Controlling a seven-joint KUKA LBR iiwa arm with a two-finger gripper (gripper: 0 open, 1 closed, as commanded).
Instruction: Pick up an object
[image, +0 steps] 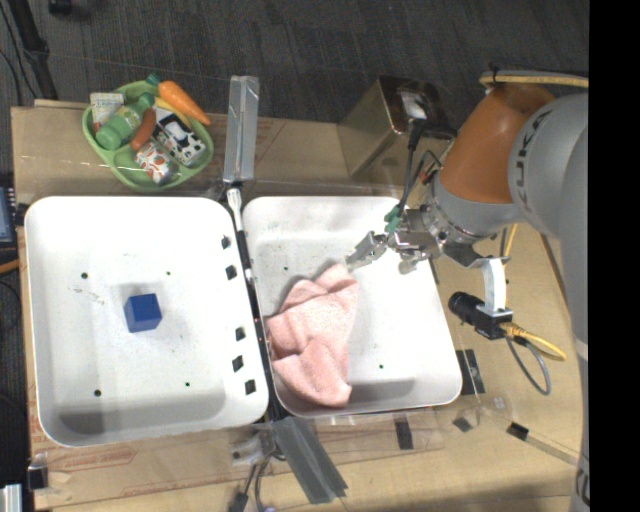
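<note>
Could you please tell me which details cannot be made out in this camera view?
- tool: too small and blurred to judge its grip.
- pink cloth: its folds hide the right bin floor beneath.
- green bowl: contents too small and jumbled to identify.

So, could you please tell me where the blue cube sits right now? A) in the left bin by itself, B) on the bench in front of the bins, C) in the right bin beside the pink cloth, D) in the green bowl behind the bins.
A: the blue cube rests on the floor of the left bin, while the pink cloth lies in the right bin.
</note>
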